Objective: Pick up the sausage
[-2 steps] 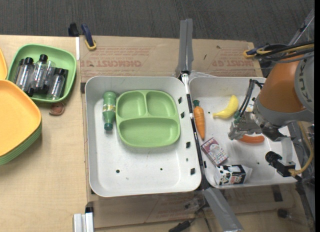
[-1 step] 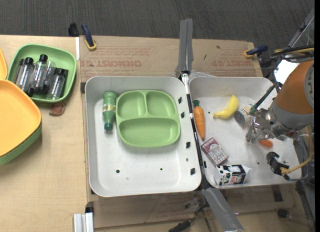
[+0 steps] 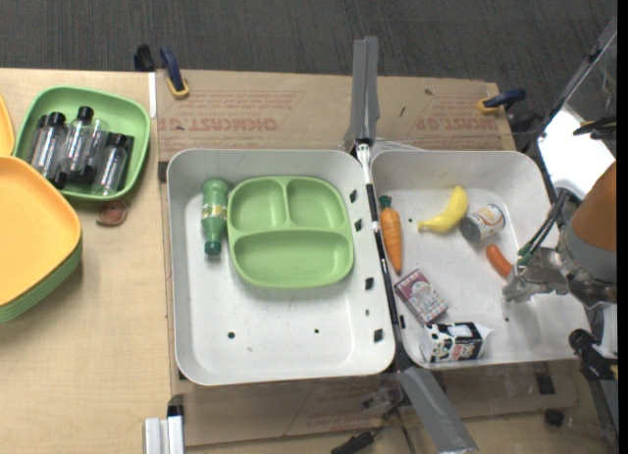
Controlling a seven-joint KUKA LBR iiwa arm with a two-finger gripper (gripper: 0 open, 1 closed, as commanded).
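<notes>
Gripper (image 3: 525,280) closing in on the sausage (image 3: 499,261)
It sits just right of it in the right bin (image 3: 432,163), poised to grasp; finger state unclear

red print on the cardboard sheet (image 3: 294,114) behind the left bin (image 3: 186,276) reads, upside down, like "chemetzl gp", twice along its edge; labels on the small packets are too blurred to read.
</notes>
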